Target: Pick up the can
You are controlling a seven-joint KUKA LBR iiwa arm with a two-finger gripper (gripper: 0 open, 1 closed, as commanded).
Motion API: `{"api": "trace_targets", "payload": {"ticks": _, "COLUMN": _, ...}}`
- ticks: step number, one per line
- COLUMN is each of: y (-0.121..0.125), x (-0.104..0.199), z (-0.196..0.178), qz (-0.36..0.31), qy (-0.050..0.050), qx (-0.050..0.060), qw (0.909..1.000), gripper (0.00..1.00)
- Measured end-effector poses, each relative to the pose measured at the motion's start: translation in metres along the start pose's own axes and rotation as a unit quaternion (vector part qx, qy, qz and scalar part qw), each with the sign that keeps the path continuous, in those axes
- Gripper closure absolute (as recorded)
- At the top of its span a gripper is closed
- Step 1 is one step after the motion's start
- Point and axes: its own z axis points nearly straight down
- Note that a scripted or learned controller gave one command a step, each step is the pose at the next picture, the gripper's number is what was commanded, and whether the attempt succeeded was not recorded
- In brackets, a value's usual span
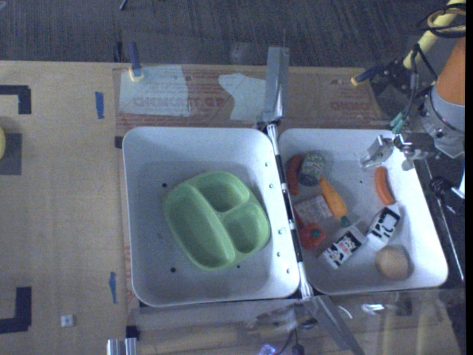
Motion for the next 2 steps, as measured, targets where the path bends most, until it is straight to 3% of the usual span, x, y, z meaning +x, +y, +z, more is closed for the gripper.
{"api": "trace_targets", "payload": {"ticks": 1, "y": 0.012, "x": -0.002, "z": 0.030, "qz": -0.134, "qy": 0.000, "qx": 0.000, "qw": 0.9910, "gripper": 0.00}}
{"api": "trace_targets", "payload": {"ticks": 2, "y": -0.005, "x": -0.053, "z": 0.138, "qz": -0.176, "qy": 0.000, "qx": -0.001, "qw": 0.9844, "gripper": 0.00}}
